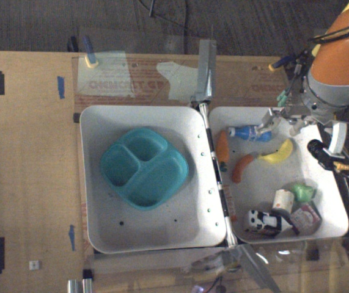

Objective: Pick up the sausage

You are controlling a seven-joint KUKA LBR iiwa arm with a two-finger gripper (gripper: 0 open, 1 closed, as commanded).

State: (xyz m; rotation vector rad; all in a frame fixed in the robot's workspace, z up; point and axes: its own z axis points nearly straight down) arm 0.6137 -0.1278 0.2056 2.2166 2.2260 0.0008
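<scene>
Two white bins side by side on a tan bench (27,163). Left bin (101,224) bearing a teal divided plate (145,167), three compartments, set near the middle. Right bin (339,224) crowded: sausage (242,166) lying at about 9 o'clock from the bin's centre, reddish-brown, tilted with its upper end toward 1 o'clock, untouched and apart from the gripper. Just beside it at 10 o'clock, an orange carrot-like piece (223,148) against the bin's left wall. Banana (278,153) just off the sausage's upper end, at 2 o'clock from it. Blue bottle (249,133) lying flat along the bin's far edge at 12 o'clock. At 5 o'clock in the bin, a white cup (282,199), a green piece (304,192), a dark packet (307,218) and a black-and-white cow toy (263,221) clustered near the front rim. Arm reaching in from 3 o'clock, orange band (339,47) at the upper right. Gripper (271,122) low over the bin's far edge, tip right at the blue bottle's right end; open or clenched, cannot tell, and nothing visibly grasped.
</scene>
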